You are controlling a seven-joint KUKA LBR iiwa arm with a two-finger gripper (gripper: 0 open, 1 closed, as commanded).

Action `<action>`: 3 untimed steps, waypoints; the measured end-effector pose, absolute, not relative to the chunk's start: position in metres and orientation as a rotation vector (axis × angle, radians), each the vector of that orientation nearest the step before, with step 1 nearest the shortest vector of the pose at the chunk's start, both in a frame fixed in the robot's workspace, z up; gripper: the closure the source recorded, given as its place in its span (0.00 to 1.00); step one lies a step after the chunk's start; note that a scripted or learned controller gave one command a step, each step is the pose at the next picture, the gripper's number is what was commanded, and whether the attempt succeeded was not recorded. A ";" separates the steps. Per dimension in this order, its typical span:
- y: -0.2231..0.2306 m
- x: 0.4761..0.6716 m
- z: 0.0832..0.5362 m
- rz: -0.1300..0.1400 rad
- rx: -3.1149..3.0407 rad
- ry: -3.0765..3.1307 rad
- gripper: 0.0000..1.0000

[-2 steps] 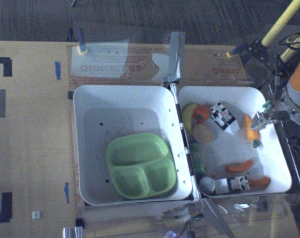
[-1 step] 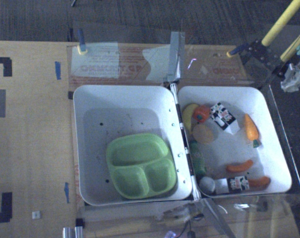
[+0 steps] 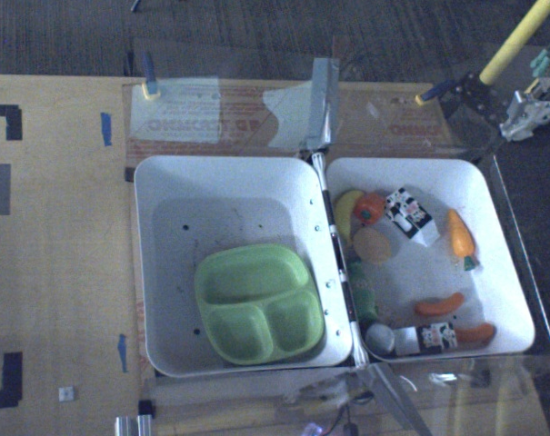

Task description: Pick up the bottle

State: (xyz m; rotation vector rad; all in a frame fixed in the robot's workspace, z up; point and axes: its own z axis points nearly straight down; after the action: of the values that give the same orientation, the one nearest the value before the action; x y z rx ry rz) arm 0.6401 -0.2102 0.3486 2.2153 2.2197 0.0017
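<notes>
- Lying on its side along the lower edge of the right bin, the bottle has its grey cap end pointing toward the divider between the bins and a black-and-white cow-pattern label near its other end.
- Just right of the bottle, an orange sausage-shaped piece rests near the bin's lower right corner; a second one lies just above the bottle.
- A carrot sits by the right wall of that bin, with a cow-pattern milk carton tilted near the top middle.
- Against the divider at the upper left of the right bin are a yellow banana, an orange-red tomato and a tan round piece; a dark green item lies below them along the same wall.
- The left bin holds a green three-compartment tray in its lower right part.
- At the upper right corner of the frame, the gripper hangs outside the bins, well apart from the bottle, with a yellow rod slanting above it; whether it is open or closed cannot be told, and nothing is seen in its grasp.
- Both bins sit on the light wooden tabletop.
</notes>
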 end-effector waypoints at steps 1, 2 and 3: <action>-0.137 0.627 0.436 0.003 1.987 2.426 1.00; -0.021 0.562 0.307 0.000 2.084 2.350 1.00; 0.002 0.515 0.184 -0.003 2.396 2.036 1.00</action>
State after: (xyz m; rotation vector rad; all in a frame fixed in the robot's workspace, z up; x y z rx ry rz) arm 0.5148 0.0025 0.1838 2.3962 2.0365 -0.0034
